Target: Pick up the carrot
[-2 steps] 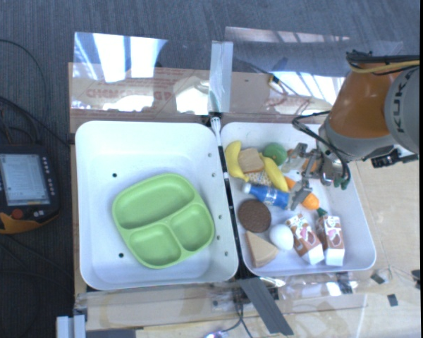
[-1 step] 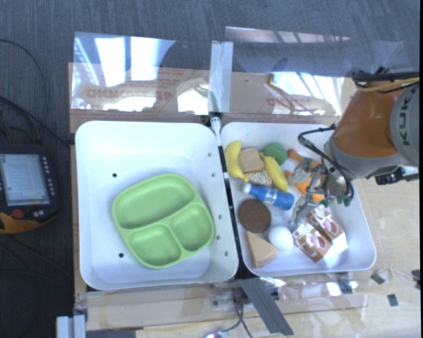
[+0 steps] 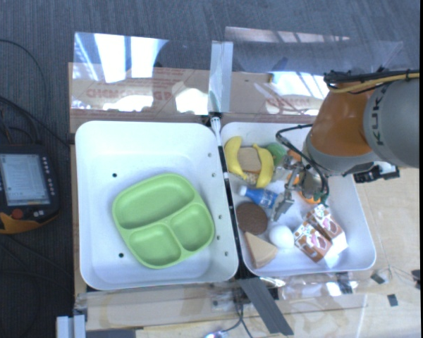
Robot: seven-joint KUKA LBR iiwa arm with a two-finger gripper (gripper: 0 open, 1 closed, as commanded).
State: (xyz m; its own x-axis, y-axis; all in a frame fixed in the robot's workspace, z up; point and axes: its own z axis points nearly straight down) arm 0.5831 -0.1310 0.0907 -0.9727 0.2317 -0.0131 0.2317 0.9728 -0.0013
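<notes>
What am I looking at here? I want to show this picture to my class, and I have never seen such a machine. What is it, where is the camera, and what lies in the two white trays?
The picture comes from a single camera fixed above a bench, looking down at a slant. The grey and orange shape is a robot arm reaching in from the right; its gripper hangs low over the right bin. That bin holds toy food: a banana, a brown cookie, a white egg, a cheese wedge, a blue item, something green and a small carton. An orange bit by the gripper may be the carrot; I cannot tell whether it is held. The left bin holds a green divided plate.
</notes>
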